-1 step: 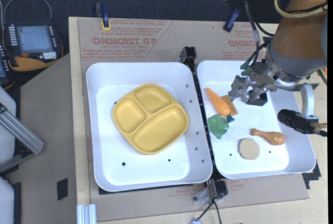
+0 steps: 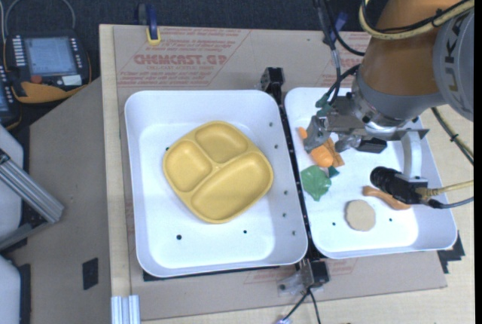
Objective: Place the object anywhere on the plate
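Red print on the cardboard sheet (image 2: 188,59) under the bins reads roughly "CHEMCAST GP"; smaller lines are illegible.

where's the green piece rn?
Camera view: the green piece lies in the right bin, near its left wall, just below the orange piece and left of the tan disc.

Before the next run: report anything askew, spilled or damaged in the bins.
Nothing stands out. The yellow plate lies flat in the left bin, turned at a slant. The orange piece, green piece and tan disc lie loose in the right bin.
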